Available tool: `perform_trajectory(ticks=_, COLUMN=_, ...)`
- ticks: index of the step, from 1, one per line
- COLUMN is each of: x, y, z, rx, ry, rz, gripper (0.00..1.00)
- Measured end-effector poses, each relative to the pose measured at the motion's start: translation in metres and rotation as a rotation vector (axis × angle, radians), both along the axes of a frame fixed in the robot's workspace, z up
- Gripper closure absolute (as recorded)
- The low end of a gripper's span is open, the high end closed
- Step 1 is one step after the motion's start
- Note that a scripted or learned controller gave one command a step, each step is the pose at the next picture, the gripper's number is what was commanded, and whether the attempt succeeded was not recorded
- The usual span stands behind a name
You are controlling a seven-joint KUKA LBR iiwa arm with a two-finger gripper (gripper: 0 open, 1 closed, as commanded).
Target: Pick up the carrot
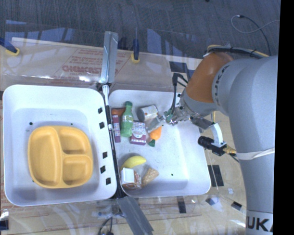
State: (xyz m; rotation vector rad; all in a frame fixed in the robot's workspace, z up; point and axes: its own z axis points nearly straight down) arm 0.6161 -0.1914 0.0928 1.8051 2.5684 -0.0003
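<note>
Camera view, starting at the bottom of the frame: the lower part of the right bin (193,181) holds a small red and white box (129,177) beside a tan cone-shaped snack (150,175), both against the bin's lower left corner. Just above them lies a yellow banana (134,161).

Further up, near the middle of the frame, is the carrot (156,133), a short orange piece with a green tip pointing down-left. It lies on the bin floor, touching or just beside a pink and white carton (138,133). Left of that stand a green bottle (127,119) and a dark red packet (116,126) along the bin's left wall. A grey and white box (148,112) sits just above the carrot.

The gripper (167,118) hangs just up and right of the carrot, near the grey box. Its tip is small and cluttered against the things around it, so how wide it stands cannot be told; nothing can be seen held in it. The grey arm (244,98) with its orange band (202,83) reaches in from the right of the frame.

In the left bin (11,148) rests a yellow tray (60,156) with compartments.

The step in hand looks like the approach: the carrot is not yet lifted. The next move likely calls for a small shift down-left to centre over the carrot, then closing across its narrow width without catching the carton or the grey box crowding it.
</note>
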Motion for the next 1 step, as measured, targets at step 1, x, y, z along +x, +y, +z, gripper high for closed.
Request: perform_trajectory(ticks=1, x=0.001, y=0.001, z=0.0105, rx=-0.001, ry=-0.002, rz=0.006, gripper=1.0)
